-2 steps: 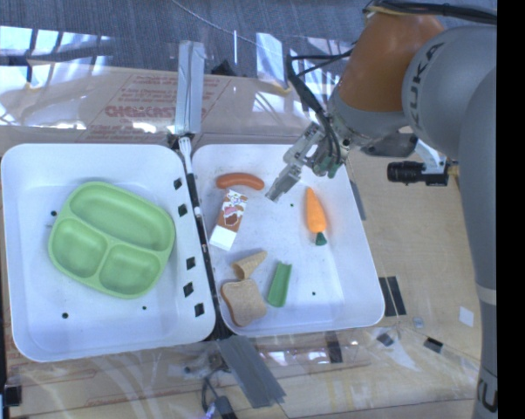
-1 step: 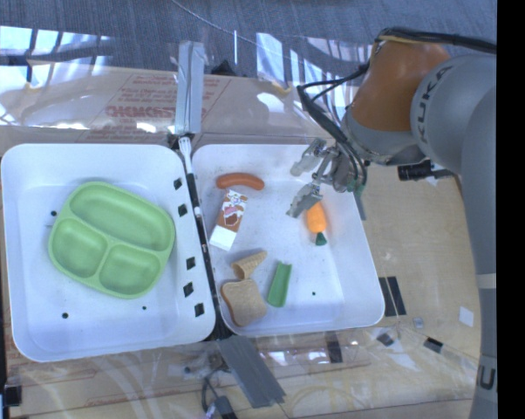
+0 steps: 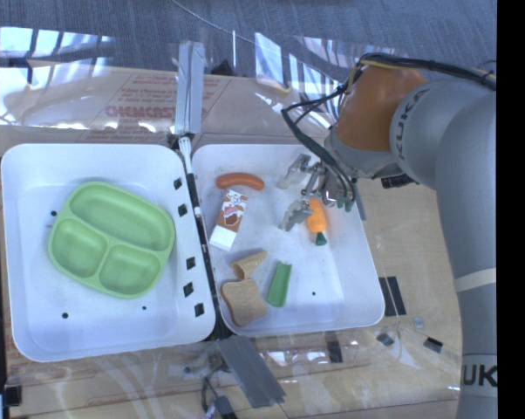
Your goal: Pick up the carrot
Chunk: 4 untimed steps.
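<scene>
Right bin (image 3: 354,273), 1 carrot (image 3: 317,219), 1 sausage (image 3: 240,182)

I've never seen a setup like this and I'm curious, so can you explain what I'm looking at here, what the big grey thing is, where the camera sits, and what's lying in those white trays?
The big grey thing is a robot arm with an orange band, reaching in from the right. At its tip sits a two-finger pincer for grasping. One camera looks down on the bench at a slant.

Two shallow white bins stand side by side. The left bin holds a green plate with three compartments. The right bin holds toy food: a sausage, a small carton, two pieces of bread, a green stick and a carrot.

The pincer is low over the right bin, right beside the carrot. I cannot tell whether it grips the carrot.
</scene>
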Available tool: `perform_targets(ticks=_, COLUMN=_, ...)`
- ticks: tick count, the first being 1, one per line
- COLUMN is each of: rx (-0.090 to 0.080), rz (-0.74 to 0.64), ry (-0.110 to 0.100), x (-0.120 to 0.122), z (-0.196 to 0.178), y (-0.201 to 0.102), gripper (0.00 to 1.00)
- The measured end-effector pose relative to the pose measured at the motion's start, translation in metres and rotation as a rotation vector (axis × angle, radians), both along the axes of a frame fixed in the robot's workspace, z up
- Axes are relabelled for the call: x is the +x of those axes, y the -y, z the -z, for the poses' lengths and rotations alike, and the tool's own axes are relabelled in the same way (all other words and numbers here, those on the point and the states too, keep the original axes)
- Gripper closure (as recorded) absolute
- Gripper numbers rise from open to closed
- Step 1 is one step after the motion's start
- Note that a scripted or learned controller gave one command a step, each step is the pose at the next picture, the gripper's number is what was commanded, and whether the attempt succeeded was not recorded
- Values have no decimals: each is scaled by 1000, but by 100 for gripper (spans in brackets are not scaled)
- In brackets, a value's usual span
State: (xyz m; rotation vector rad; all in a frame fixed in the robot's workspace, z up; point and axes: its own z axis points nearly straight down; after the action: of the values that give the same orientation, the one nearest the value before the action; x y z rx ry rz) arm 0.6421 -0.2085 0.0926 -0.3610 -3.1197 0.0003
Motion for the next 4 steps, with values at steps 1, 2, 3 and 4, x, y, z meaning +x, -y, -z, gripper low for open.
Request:
perform_targets(ticks=1, rx=-3, rz=-7, ry=7, x=3, z=-14, y=-2, gripper=100)
perform_targets(ticks=2, rx=-4, rz=27, ry=17, x=-24, z=-148, y=-73, gripper=100)
perform_targets(ticks=3, rx=-1, rz=183, ry=4, x=-114, z=-163, y=-45, gripper=100)
perform_targets(ticks=4, rx=1, rz=111, ry=1, x=-110, z=-170, y=-149, gripper=100)
